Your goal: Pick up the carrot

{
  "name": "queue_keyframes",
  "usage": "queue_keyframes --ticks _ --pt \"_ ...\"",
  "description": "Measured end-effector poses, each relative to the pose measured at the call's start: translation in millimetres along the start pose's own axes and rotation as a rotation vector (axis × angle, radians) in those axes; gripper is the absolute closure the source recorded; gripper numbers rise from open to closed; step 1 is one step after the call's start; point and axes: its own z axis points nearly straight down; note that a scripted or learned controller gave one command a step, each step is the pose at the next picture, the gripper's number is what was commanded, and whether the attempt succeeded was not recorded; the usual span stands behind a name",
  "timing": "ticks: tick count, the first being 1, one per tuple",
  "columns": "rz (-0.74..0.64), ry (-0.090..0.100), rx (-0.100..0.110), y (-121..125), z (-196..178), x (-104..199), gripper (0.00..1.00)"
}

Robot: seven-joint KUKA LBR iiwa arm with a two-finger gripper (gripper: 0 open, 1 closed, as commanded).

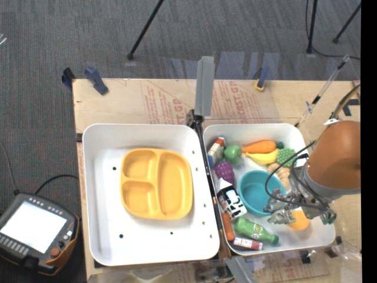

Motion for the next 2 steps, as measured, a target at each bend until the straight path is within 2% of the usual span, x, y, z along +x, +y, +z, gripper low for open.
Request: queue_keyframes --ticks 1,2 --pt "-0.206 0.005 0.000 -48 -107 9 1.00" --pt "-0.427 0.005 -0.003 -48 -205 -15 1.00"
